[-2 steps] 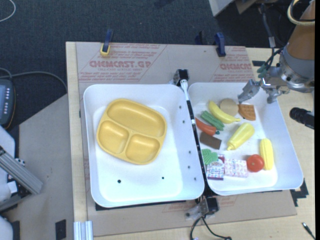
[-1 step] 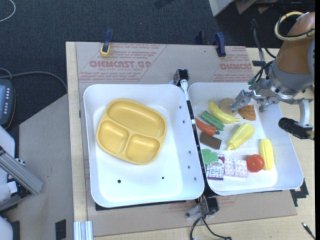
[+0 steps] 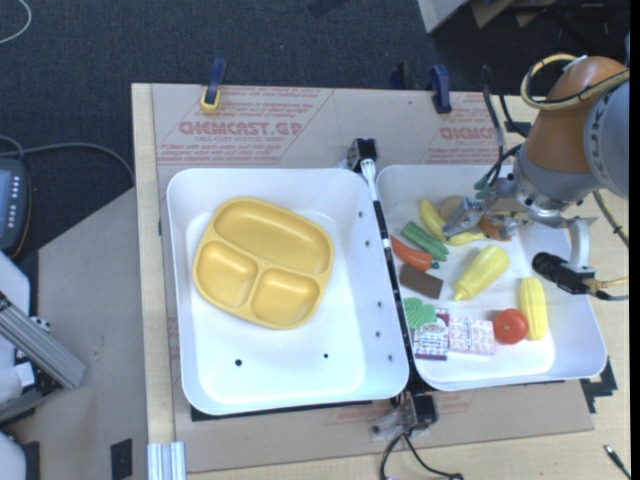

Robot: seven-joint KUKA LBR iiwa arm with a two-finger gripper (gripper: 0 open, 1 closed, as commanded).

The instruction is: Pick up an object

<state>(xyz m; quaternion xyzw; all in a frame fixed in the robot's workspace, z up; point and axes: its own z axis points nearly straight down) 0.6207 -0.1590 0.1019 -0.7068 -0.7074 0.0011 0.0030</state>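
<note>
two bins: yellow divided plate (image 3: 262,262) lay alone in the left bin (image 3: 190,268), clear of the picking.
right bin (image 3: 580,353): toy foods crowded there for picking.
gripper (image 3: 478,215): sat low over the top clutter, beside a small banana (image 3: 431,216); pincer state i cannot tell.

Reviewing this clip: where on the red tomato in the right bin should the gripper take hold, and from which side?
Grip the tomato across its round middle, coming straight down from above. It is ball-shaped, so any width across works, but the corn cob sits tight on its right and the pink packet on its left; closing the fingers along the near-far line looks safest.
</note>
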